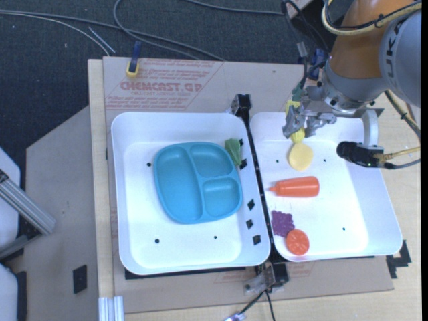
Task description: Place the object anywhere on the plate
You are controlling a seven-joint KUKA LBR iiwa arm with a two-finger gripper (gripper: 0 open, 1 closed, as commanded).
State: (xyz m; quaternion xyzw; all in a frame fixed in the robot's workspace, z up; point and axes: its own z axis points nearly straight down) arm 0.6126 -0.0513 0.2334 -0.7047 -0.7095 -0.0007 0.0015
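Observation:
A blue divided plate lies in the left bin. In the right bin a yellow pear-shaped toy lies on the floor with its narrow end pointing to the back. My gripper is low over that narrow end. It is open, with a finger on either side of the yellow tip. The toy rests on the bin floor and nothing is lifted. The orange-banded arm comes in from the upper right.
Also in the right bin are an orange carrot, a purple grape bunch and a round orange-red fruit. A small green piece lies by the plate's right rim against the divider. A black cable and connector hang right of the gripper.

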